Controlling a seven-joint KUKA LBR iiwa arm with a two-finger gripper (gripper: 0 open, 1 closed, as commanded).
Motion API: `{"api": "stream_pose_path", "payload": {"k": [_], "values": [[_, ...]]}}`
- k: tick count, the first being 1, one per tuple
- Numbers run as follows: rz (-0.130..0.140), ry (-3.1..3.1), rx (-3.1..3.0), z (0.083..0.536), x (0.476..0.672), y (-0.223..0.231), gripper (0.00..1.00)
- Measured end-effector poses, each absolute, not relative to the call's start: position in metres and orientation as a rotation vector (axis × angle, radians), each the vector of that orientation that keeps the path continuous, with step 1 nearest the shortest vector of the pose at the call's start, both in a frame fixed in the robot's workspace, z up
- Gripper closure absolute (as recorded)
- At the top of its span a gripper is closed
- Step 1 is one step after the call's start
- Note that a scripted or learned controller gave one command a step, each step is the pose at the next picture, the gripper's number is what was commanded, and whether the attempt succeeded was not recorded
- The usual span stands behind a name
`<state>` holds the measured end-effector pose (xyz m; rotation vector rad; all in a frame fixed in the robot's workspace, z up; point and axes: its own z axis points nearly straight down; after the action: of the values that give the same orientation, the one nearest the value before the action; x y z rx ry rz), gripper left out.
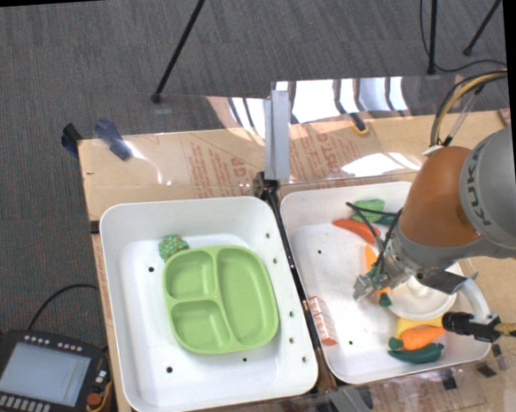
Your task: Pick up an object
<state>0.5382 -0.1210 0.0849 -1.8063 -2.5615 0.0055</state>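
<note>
A green divided plate [221,298] lies in the left bin [120,256], with a small green toy [173,245] touching its upper left corner. In the right bin [341,363], the hand [372,287] is lowered among toy food: an orange pepper [356,228] above it, a white bowl [423,300] just beside it, a carrot [419,336] below. Whether the hand is wide or closed cannot be told (nothing is seen held). One piece should be singled out and the hand centred over it before closing, so neighbours are not nudged.

Fixed overhead camera, slanted down, both bins [120,256]
</note>
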Motion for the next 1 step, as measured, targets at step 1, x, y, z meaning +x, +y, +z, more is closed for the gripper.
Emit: {"api": "stream_pose_path", "payload": {"k": [1], "values": [[-0.009, -2.564, -1.828, 0.2330, 0.6055, -0.0523, 1.00]]}}
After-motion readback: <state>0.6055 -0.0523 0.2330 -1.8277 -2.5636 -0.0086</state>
